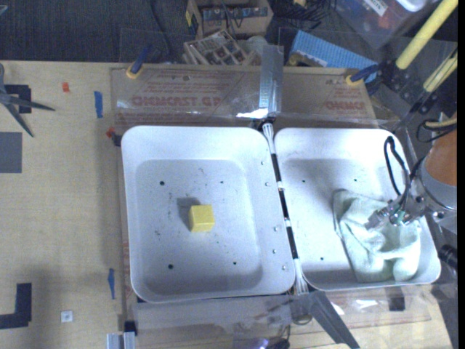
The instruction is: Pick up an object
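Down at the right bin's (320, 140) near-right corner my jaws (392, 217) sit on a crumpled pale cloth (370, 242); can't tell if they're spread or pinching, too small and blurred. Cloth looks soft, light, prob best taken at a raised fold. Yellow block (202, 217) in left bin (145, 151) looks stiff, light, easy across flat sides.

yellow block (202, 217) bright in the left bin | both bins (145, 166) plain white, dotted with dark specks | pale whitish-green cloth (378, 242) lower right | arm (443, 167) orange-banded at right edge | bench (58, 217) light tan wood | blue clips (98, 104) upper left
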Motion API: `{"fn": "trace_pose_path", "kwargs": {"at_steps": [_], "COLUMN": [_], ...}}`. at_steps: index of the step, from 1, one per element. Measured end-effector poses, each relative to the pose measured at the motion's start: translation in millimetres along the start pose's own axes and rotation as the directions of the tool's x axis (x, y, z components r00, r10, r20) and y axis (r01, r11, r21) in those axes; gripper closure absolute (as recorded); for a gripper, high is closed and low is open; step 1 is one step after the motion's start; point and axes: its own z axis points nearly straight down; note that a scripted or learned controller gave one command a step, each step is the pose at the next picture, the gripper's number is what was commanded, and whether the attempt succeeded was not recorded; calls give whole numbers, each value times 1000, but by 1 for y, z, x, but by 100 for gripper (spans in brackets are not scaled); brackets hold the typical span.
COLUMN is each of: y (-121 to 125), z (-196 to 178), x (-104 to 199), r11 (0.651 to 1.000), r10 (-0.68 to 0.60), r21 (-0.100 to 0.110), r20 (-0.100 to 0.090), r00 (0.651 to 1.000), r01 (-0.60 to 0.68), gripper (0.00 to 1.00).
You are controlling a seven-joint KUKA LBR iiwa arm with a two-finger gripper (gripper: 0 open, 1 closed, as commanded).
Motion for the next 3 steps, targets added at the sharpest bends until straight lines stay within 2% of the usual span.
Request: {"fn": "trace_pose_path", "kwargs": {"at_steps": [1,2,3], "y": [-22,-27,-27], "z": [45,32,60], "x": [-53,-65,-63], "r11": [927,999,927], "r10": [-375,-33,375], "r21": [-1,-3,1], "r20": [1,5,0], "r00": [927,999,927], "r01": [375,33,-375], "gripper": [100,100,100]}}
